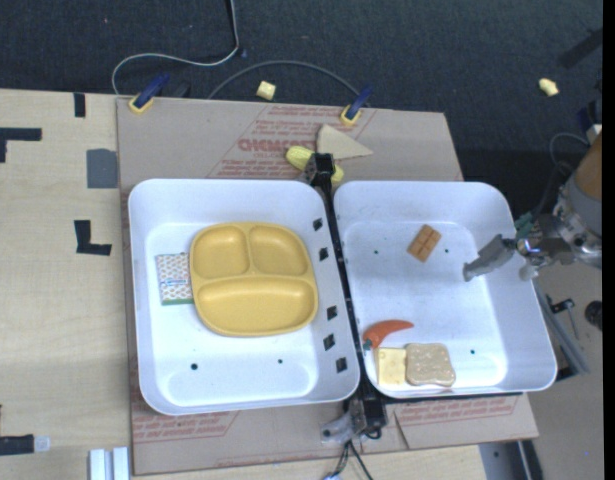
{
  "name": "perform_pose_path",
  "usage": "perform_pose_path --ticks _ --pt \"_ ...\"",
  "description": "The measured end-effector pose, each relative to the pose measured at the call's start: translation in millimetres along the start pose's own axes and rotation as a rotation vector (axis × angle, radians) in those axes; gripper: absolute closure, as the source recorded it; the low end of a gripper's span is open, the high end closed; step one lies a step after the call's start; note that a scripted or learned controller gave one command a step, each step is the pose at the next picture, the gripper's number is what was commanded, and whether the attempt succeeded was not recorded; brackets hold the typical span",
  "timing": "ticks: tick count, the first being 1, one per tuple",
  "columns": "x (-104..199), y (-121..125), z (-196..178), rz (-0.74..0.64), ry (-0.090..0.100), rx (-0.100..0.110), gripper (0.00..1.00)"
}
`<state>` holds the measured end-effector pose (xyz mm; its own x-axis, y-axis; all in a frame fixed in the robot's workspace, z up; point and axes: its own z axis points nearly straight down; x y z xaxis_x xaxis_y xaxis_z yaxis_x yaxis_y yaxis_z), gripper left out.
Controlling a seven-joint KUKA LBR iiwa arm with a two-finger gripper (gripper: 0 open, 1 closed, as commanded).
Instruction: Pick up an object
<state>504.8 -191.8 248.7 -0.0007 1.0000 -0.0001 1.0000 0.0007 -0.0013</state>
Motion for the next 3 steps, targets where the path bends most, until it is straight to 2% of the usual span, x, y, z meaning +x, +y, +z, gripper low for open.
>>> perform_pose_path --ticks 1,2,3 --pt "20.6 43.3 123.6 -0.003 0.003 0.007 0.00" --pt "62.5 134.9 165.2 -0.007 -0.002 -0.006 0.00" --pt "77.4 165.2 152.1 -0.003 0.000 -0.003 0.00"
